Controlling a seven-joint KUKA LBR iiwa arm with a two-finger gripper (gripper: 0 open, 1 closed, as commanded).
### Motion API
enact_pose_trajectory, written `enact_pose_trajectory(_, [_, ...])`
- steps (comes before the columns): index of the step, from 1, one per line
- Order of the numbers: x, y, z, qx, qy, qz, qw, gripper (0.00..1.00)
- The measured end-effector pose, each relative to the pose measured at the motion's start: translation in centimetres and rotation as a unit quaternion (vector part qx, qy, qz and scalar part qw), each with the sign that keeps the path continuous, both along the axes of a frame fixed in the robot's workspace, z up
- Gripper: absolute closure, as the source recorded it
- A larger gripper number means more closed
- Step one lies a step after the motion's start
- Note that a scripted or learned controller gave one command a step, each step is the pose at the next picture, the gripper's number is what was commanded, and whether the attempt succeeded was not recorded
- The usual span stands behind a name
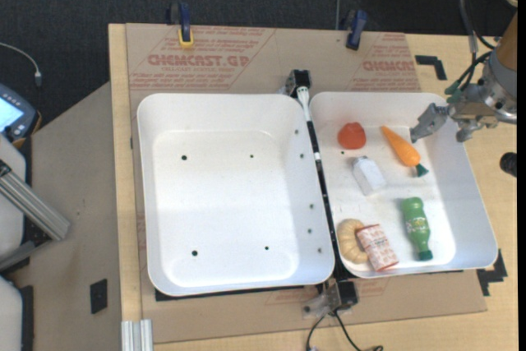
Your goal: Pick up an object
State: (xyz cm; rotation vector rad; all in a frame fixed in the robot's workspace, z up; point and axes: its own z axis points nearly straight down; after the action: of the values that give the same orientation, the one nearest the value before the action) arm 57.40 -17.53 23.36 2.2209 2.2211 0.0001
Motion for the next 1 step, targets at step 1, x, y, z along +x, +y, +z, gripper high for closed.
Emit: enact_pose_trajectory(1, [0.24,-5.18,-0.48,-0.0018,-0.001,-0.002,1.0000,0.00])
